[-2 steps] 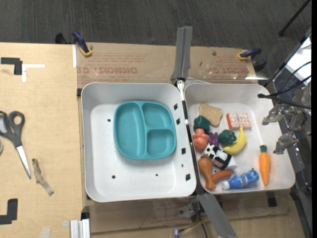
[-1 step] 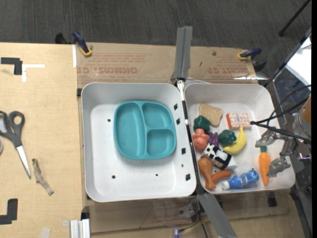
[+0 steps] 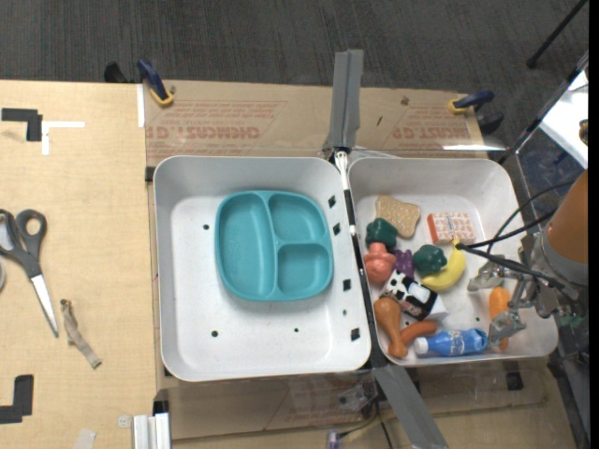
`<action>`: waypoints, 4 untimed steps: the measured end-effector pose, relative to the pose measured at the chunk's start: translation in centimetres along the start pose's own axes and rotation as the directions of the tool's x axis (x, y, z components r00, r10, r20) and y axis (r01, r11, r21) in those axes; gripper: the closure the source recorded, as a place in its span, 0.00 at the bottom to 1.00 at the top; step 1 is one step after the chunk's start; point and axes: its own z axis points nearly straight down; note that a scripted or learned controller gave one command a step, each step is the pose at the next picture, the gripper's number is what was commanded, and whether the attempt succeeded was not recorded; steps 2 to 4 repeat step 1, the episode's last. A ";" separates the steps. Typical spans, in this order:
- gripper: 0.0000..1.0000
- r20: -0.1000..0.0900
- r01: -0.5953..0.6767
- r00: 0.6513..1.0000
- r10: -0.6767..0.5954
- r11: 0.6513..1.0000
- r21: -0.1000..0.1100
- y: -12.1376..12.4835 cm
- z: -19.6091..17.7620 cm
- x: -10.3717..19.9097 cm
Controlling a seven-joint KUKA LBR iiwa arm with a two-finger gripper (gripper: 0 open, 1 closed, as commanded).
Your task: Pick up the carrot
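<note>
The carrot (image 3: 499, 300) is a small orange piece standing lengthwise near the right bin's (image 3: 487, 171) right wall, just right of the banana (image 3: 453, 267). My gripper (image 3: 495, 303) is down in that bin, directly over the carrot. It looks open, with one metal finger (image 3: 481, 279) to the carrot's upper left and the other to its lower right. The carrot sits in the gap between them, and its lower end is partly hidden by the lower finger. The carrot still seems to rest on the bin floor.
The right bin is crowded with a blue-and-white bottle (image 3: 453, 344), an orange drumstick (image 3: 391, 322), a cracker box (image 3: 451, 226), a bread slice (image 3: 399, 214), green pieces and purple grapes. A teal divided plate (image 3: 275, 247) lies in the left bin (image 3: 187, 344). Scissors (image 3: 30, 255) lie on the bench at left.
</note>
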 end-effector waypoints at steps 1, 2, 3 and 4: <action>0.00 0.001 0.134 0.991 -0.134 0.991 0.001 0.0 0.0 0.3; 0.00 0.001 0.134 0.991 -0.134 0.991 0.001 0.0 0.0 0.3; 0.00 0.001 0.134 0.991 -0.134 0.991 0.001 0.0 0.0 0.3; 0.00 0.001 0.134 0.991 -0.134 0.991 0.001 0.0 0.0 0.3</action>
